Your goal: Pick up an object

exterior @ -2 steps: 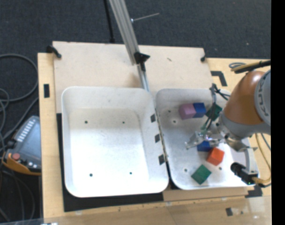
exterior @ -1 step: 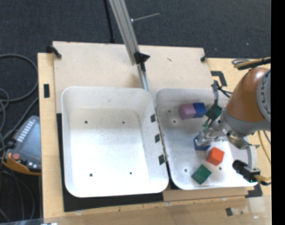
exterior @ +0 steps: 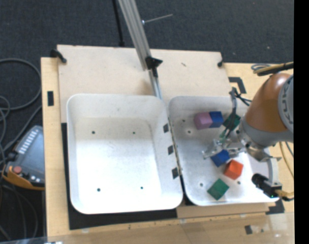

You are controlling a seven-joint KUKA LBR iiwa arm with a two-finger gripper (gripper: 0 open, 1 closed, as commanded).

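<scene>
One blue cube (exterior: pixel 220 157) seemingly between fingers (exterior: pixel 213 149)

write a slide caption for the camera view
Gripper low in the right bin over a blue block, beside orange, green and pink blocks.

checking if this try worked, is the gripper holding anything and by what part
Cannot be told. The gripper is low in the right bin, right above the blue block, but no grip on it is visible.

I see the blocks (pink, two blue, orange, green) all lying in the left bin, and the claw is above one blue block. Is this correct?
Not quite. The camera view shows the blocks in the right bin, not the left: pink block, blue blocks and, orange block, green block. The claw is indeed above one blue block.
</scene>
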